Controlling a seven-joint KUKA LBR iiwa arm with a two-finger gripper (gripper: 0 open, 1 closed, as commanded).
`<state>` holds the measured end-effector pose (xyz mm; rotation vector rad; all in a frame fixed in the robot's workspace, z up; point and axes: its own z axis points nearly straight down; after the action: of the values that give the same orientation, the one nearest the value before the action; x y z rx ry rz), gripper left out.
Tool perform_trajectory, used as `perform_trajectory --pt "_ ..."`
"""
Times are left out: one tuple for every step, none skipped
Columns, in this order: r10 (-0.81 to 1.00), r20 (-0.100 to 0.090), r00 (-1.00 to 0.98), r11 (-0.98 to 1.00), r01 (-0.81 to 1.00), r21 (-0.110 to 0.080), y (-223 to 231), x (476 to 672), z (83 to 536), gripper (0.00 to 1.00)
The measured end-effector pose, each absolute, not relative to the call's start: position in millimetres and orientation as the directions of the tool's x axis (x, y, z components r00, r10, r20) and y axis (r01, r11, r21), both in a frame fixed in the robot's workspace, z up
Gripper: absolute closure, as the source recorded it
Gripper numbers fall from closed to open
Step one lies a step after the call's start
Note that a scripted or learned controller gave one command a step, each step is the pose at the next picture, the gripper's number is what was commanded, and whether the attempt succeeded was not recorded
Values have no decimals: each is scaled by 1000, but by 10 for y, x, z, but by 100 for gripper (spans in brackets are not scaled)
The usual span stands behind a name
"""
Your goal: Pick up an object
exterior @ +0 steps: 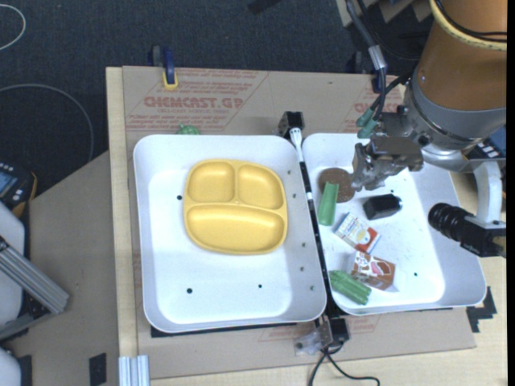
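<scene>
The arm comes in from the upper right of the frame, its grey body and orange band filling that corner. Its gripper [364, 179] hangs low over the upper left part of the right bin [426, 284], just above a round brown disc [339, 185] that lies near the bin's top left corner. Whether the fingers are spread or closed cannot be made out from this angle, and nothing can be seen between them.

The right bin holds several small things. A green stick-like piece [327, 203] lies upright in the frame beside the brown disc, close to the bin's left wall. A black block [381, 207] sits just right of centre, near the gripper but apart from it. Below it lies a small white and red packet [355, 232], then a brown and red wrapper [376, 271] lower down, and a green ridged object [349, 287] at the lower left corner of the bin.

The left bin [161, 240] carries a yellow divided plate [236, 207] in its upper middle. Both bins rest on a bench [129, 135] covered with brown cardboard.
</scene>
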<state>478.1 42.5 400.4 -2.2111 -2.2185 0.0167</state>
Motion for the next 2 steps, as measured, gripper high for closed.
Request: perform_trajectory --pt "1000 -1 5 -5 1000 3 -18 4796 4134 100" --pt "1000 3 -8 8 1000 14 601 4798 5160 100"
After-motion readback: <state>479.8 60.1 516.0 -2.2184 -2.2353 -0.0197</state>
